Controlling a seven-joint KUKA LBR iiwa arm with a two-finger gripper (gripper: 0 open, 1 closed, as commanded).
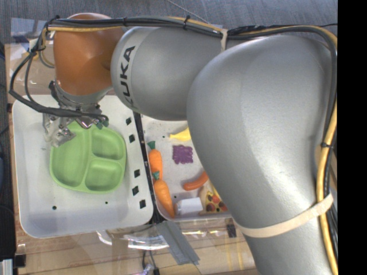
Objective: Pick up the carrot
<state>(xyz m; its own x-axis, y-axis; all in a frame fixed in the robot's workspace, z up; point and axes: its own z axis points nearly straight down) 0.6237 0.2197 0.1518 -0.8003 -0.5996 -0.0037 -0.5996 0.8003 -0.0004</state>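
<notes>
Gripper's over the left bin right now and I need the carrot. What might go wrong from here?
1. The gripper hangs at the light green divided plastic plate in the left white bin; a descent here would likely hit the plate.
2. Two orange carrots lie end to end along the right white bin wall, leaving little finger room.

Large matte grey rounded arm casing [264,130], marked "KUKA" in black lettering on one segment. Glossy orange band [80,53] above the wrist. Black and yellow cables [172,23] routed along the casing, tied with pale straps. Bare-metal gripper assembly [60,128] below the orange band.
</notes>
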